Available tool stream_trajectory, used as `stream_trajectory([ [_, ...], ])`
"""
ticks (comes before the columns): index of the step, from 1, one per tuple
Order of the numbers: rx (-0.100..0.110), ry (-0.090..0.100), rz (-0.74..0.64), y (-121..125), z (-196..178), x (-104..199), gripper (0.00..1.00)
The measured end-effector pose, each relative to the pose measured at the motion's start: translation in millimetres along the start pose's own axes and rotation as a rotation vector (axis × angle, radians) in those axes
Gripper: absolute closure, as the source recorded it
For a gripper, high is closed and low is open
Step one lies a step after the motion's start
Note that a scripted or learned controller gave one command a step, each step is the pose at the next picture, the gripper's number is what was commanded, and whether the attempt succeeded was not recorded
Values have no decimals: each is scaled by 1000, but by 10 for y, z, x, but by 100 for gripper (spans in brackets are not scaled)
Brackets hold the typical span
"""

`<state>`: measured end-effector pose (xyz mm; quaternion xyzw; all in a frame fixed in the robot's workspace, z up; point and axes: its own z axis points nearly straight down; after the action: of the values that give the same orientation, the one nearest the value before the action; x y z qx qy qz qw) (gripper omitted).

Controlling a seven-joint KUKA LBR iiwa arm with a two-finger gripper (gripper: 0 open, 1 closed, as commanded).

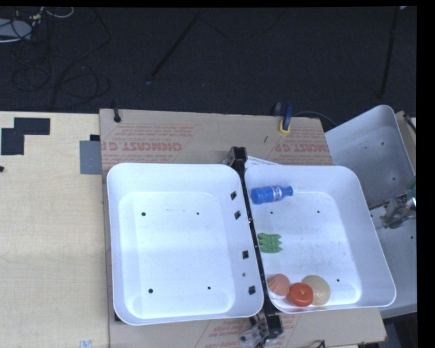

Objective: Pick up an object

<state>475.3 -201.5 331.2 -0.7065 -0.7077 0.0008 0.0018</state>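
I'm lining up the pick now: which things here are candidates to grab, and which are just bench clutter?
Candidates, all in the right bin:
- blue bottle
- green pea pod toy
- red round piece
- pink round piece
- tan round piece

Just lying about:
- left bin
- cardboard sheet under the bins
- yellow-and-blue clamp
- cables on the dark floor

Two white bins (109, 204), one blue bottle (271, 194), one green piece (269, 242), three round pieces (300, 291).

Blue bottle (271, 194), white bins (173, 178)
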Motion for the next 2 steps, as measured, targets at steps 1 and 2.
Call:
stream_trajectory([
  [1,-2,-2,2,6,-28,-120,100],
  [2,-3,-2,1,5,-152,-123,100],
])
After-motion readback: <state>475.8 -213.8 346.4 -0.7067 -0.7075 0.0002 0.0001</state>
